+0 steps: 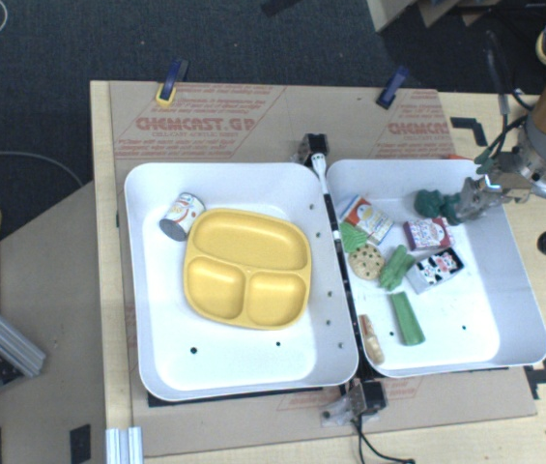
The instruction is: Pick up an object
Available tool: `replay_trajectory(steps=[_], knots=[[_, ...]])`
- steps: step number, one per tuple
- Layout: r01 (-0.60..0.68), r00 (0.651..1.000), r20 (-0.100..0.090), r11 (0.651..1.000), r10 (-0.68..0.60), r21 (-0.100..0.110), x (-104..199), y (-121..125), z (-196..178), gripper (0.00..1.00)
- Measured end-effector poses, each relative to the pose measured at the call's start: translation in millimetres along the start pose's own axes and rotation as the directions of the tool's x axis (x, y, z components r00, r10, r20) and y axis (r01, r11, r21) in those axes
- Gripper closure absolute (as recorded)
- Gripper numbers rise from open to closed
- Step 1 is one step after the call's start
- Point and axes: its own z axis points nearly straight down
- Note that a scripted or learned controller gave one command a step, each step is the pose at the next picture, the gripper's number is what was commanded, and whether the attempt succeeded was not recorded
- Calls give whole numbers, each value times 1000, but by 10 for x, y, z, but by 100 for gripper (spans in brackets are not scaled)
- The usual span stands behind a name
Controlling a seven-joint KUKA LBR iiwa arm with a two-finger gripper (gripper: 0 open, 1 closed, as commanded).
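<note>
On the desk (108,259), the left bin (147,336) holds a yellow divided plate (246,266) and a small can (182,215), while the arm enters from the right, its gripper (470,204), grip state indeterminate, just beside a dark green toy (432,202) in the right bin (504,327).

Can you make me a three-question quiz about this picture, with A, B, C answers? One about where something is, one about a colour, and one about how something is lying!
1. Where is the yellow tray?
A. left bin
B. right bin
C. on the floor

2. What colour is the toy by the claw?
A. red
B. dark green
C. white

3. How is the small can lying?
A. upright
B. on its side
C. on the tray

Answers: 1 A, it sits in the left bin. 2 B, the dark green toy lies beside the claw. 3 B, it lies tipped beside the tray's corner.
</note>
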Motion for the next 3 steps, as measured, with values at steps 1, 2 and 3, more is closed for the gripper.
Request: replay_trajectory(steps=[1, 2, 3], knots=[[0, 1000, 0, 1000, 0, 0, 419, -316, 61, 100], [0, 1000, 0, 1000, 0, -1, 809, -615, -121, 100], [1, 1000, -1, 1000, -1, 1, 1233, -1064, -165, 100]])
